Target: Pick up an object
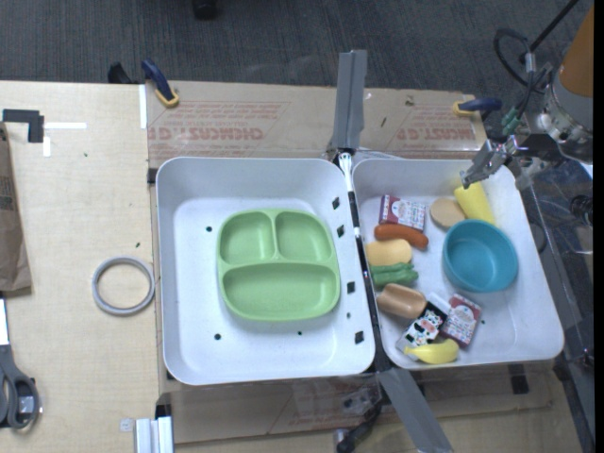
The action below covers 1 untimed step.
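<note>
- The gripper (479,170) hangs over the far right corner of the right bin (538,333), its fingers pointing down and to the left
- The fingers look slightly apart with nothing between them, though at this size and angle the gap is hard to read, so this is a fair guess and not a firm reading
- Just below the fingertips lies a yellow corn-like piece (475,202), close to the gripper and seemingly apart from it; it seems the likeliest target
- Beside it are a tan round piece (446,212) and a blue bowl (480,257), both resting on the bin floor
- Further left in the same bin sit a red-and-white carton (402,209), a hot dog (401,234), a yellow bun (389,252), green beans (394,274), a brown bread roll (402,299), a cow-print carton (425,326), a small red packet (461,320) and a banana (432,352)
- The left bin (179,328) holds a green divided plate (278,264)
- As for progress: nothing is lifted yet; every object still lies in a bin. The approach seems mostly made; what is left is the final descent, the closing on a piece, and the lift
</note>
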Each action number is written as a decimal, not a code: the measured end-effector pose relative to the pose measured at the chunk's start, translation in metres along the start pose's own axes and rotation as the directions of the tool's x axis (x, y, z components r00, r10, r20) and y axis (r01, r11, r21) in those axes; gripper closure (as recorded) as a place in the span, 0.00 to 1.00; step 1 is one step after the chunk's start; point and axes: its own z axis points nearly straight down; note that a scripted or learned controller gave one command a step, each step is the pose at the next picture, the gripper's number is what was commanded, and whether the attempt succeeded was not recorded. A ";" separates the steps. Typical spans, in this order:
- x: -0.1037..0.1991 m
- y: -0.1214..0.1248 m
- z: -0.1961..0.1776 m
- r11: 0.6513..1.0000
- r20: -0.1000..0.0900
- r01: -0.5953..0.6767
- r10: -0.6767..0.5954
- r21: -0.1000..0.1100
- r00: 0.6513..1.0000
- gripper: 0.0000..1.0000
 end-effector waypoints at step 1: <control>-0.002 -0.027 0.164 0.992 -0.001 -0.123 0.123 0.001 0.992 0.00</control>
